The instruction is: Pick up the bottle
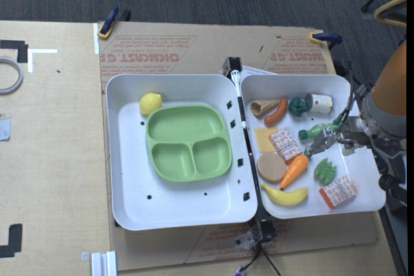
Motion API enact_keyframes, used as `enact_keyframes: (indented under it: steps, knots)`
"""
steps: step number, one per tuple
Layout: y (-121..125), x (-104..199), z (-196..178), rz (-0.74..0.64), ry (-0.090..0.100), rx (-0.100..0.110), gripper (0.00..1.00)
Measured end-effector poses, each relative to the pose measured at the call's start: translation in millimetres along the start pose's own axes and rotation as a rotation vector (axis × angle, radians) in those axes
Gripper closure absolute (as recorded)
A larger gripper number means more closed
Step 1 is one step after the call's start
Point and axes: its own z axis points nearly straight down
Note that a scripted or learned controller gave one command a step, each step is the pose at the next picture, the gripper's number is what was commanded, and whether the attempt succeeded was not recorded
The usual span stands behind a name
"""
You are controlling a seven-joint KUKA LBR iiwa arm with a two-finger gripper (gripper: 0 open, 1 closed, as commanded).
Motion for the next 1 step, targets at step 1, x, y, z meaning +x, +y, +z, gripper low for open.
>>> enact_keyframes:
  steps: [1]
  knots:
    - [0.3,-0.3,-9.3,0.001,-0.001,0.0,1.0]
